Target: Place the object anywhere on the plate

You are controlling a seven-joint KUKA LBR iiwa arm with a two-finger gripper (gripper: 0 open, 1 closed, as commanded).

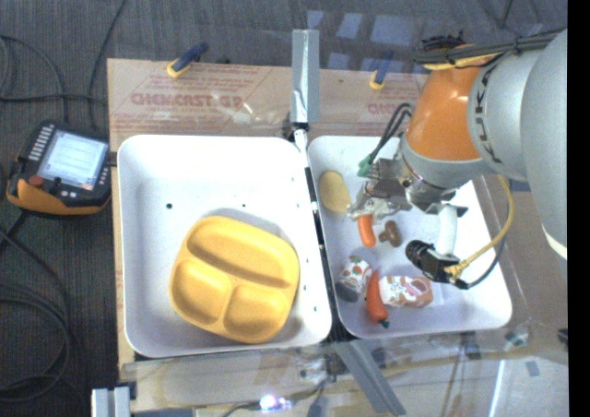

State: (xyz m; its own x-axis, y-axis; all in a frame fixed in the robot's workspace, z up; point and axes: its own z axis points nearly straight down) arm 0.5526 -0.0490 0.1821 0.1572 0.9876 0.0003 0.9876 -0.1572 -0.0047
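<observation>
A yellow divided plate [235, 279] lies in the left bin [147, 184], towards its front. My gripper [373, 208] hangs low over the right bin [484, 304], near its back left. Its tip is right above a small orange carrot-like piece [367, 231]. A brown lump [392, 233] sits just right of that piece. A pale yellow potato-shaped object [334, 190] lies to the gripper's left, against the bin wall. The frame does not show whether anything is held.
At the right bin's front lie a strawberry-patterned toy [355, 277], a second orange carrot [375, 301] and a red-and-white item [407, 291]. A black connector on a yellow cable [426, 258] hangs from the arm. A teach pendant [63, 169] rests left of the bench.
</observation>
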